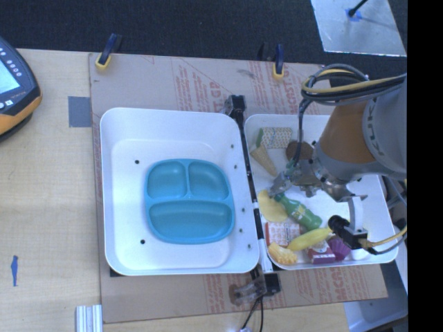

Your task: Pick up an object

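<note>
My gripper [285, 183] reaches down into the right bin [377, 206] from the right, its tip just above a green bottle [300, 211] and beside a yellow chip-like piece [271, 208]. Below these lie a yellow banana [309, 238], an orange-and-white wedge [282, 254] and a red and purple item [329, 251]. A tan wedge [264, 159] and a beige sponge-like block [275, 137] lie at the bin's far end. The arm covers the bin's middle, and I see nothing between the fingers.
The left bin [124, 137] holds a blue divided plate [189, 200]. Yellow and blue clamps [105, 55] [278, 62] pin the cardboard at the back. A yellow-and-black device [14, 81] sits at the far left. Cables loop over the arm.
</note>
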`<action>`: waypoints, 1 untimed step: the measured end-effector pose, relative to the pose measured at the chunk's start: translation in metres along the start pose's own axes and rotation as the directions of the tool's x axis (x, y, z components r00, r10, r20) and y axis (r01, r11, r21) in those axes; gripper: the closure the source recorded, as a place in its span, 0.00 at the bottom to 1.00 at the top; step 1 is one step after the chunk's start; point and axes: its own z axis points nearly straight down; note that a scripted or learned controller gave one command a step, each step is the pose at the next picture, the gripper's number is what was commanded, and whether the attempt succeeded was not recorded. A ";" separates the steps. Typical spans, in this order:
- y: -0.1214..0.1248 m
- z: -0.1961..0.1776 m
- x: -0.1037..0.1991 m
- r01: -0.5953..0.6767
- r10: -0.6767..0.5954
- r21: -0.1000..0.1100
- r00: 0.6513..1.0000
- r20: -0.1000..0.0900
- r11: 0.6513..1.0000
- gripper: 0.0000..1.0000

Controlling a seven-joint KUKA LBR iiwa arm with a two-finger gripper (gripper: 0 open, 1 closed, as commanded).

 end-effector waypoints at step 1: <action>0.017 0.000 -0.005 -0.001 0.001 -0.001 1.000 -0.001 1.000 0.00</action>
